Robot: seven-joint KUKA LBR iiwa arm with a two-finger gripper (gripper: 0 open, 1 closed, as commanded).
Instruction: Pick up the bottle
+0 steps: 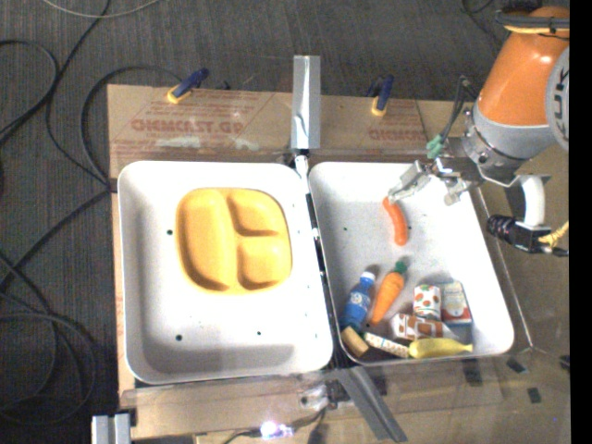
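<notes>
Banana (438, 347) at right bin (326, 213) front edge; bottle (359, 301) just left of carrot (388, 290), lying at front-left of that bin. Gripper (423, 180) jaws spread, holding nothing, hovering above sausage (397, 220). Cardboard's red print unreadable. Arm (518, 91) enters from upper right, wrist angled left.

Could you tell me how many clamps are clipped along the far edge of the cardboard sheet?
2: one blue-and-yellow spring clamp above the left bin's far-left corner, another above the right bin. Others could be hidden behind the arm.
</notes>
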